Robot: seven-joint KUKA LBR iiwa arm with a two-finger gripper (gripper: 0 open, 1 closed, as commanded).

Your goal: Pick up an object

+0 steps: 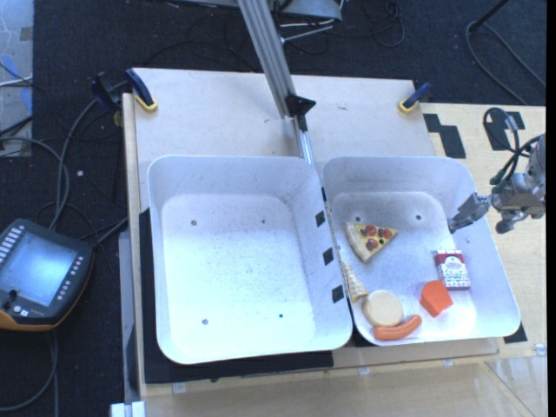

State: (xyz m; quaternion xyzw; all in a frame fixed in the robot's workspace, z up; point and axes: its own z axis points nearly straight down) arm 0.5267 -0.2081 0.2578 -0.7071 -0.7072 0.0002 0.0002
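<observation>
The end effector [488, 214] reaches in from the right edge, tilted leftward, its two fingers [467, 211] spread apart (nothing between them), wrist partly cropped.

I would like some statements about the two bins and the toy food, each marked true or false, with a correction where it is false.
1. The pizza slice lies in the right bin. True.
2. The hot dog sausage lies in the left bin. False: it lies in the right bin, near its front edge, beside the round bun.
3. The claw holds the red-and-white carton. False: the carton lies on the bin floor, apart from the claw, which is at the bin's right rim.
4. The orange block lies close in front of the carton. True.
5. The pizza slice rests on the bun. False: they lie apart.
</observation>
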